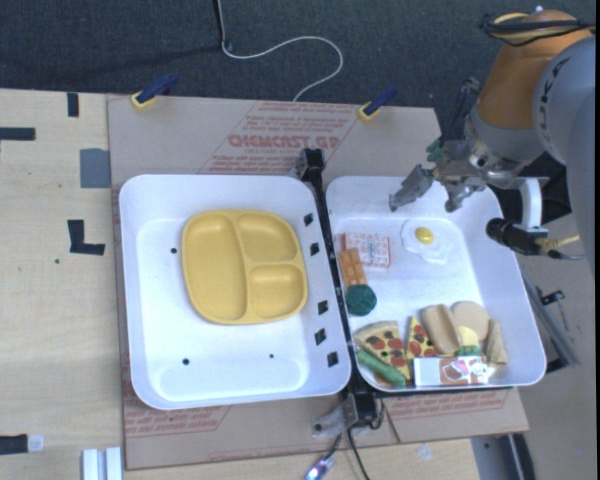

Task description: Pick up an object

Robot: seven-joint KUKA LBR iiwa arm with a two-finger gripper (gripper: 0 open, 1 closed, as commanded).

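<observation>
Over the right bin (500,268), the claw (432,190) hangs with its fingers apart and nothing between them. A toy fried egg (425,239) lies just below it. I think picking has not started; next the claw should go down and close.

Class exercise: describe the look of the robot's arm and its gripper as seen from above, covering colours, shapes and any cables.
The arm is bulky and rounded, grey, with a broad orange band above the wrist. Below it sits a metallic grey wrist block carrying the gripper, which has two slim grey fingers. A black cable or fitting hangs beside the wrist, and small greenish parts show near the mount.
</observation>
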